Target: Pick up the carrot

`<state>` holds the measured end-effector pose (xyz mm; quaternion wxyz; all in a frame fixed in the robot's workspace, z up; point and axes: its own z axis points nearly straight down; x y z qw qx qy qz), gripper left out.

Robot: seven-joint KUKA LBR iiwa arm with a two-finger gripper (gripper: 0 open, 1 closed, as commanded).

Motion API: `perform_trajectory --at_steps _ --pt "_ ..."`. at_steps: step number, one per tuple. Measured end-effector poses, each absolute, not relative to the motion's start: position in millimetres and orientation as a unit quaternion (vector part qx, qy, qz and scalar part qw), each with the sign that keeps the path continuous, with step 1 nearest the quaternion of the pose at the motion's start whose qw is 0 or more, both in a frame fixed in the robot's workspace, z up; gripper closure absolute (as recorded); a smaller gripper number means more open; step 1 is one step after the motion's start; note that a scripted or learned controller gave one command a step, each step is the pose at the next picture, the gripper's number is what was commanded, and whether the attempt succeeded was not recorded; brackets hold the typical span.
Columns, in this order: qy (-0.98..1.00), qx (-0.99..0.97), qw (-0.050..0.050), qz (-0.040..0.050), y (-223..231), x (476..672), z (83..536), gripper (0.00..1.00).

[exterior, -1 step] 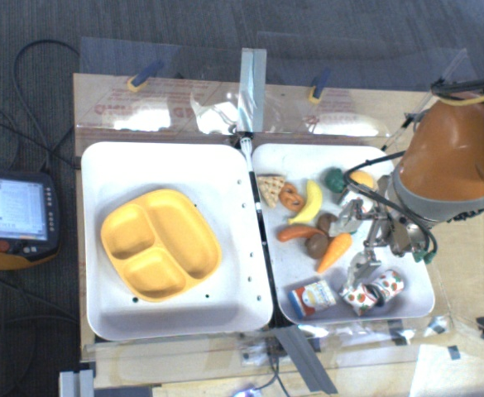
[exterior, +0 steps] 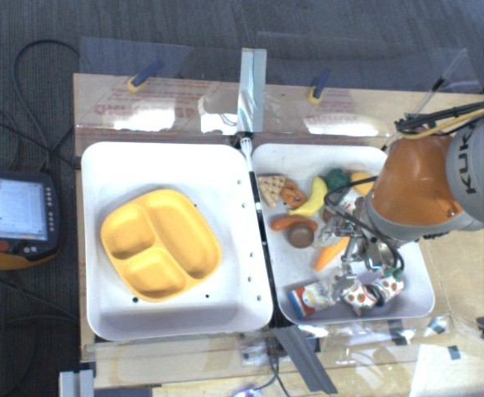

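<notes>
The carrot [exterior: 329,255] is a small orange wedge lying on the floor of the right bin [exterior: 407,306], near its middle. My gripper [exterior: 351,259] hangs below the arm's orange band [exterior: 414,188] and sits just right of the carrot, very close to or touching its right end. The wrist and cables hide the gripper's tips, so I cannot tell whether the carrot is between them.
Crowded around the carrot are a brown ball [exterior: 301,236], a red piece [exterior: 286,222], a banana [exterior: 312,198], a waffle [exterior: 275,188] and a green item [exterior: 337,178]. A packet [exterior: 306,298] and a spotted toy [exterior: 362,296] lie at the front. The left bin [exterior: 109,317] holds a yellow divided plate [exterior: 160,242].
</notes>
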<state>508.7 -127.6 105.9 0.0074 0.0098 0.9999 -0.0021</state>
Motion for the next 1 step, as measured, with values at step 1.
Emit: perform_trajectory --at_steps 1 --pt "0.997 0.077 0.007 -0.0039 -107.9 511.5 95.4 0.00"
